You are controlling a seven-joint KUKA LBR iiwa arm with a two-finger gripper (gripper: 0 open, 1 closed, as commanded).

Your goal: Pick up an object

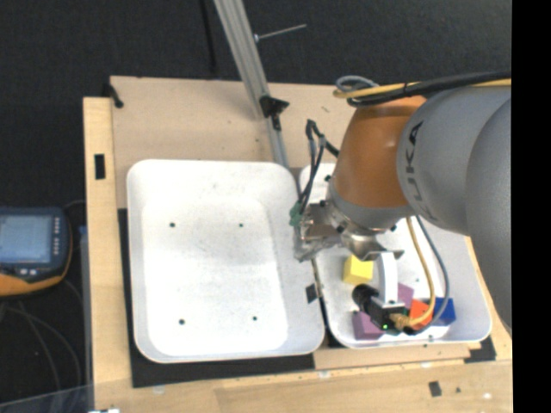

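Camera view from above showed the arm [448, 162] stretched over the right bin [479, 320], with its orange band [374, 157] covering much of the far part of that bin. The gripper [341, 241] was seen low over the bin, close to the wall that is shared with the left bin [215, 231]. Its tip was hidden under the wrist, so it could not be told whether the gripper was open or closed, and nothing was seen to be held in it. The things to be picked were gathered in the near part of the right bin. A yellow block [358, 270] lay just beside the gripper, a purple piece [365, 324] lay near the front wall, and an orange piece [422, 311] and a blue piece [444, 309] lay close together toward the right corner. The step in hand was judged to be the approach to a grasp, with no object lifted yet. The yellow block was judged to be the nearest candidate. For the next move, the gripper would have to be centred over one object, lowered around it and closed. Care would be needed so that the bin wall is not struck and the neighbouring pieces are not pushed away.
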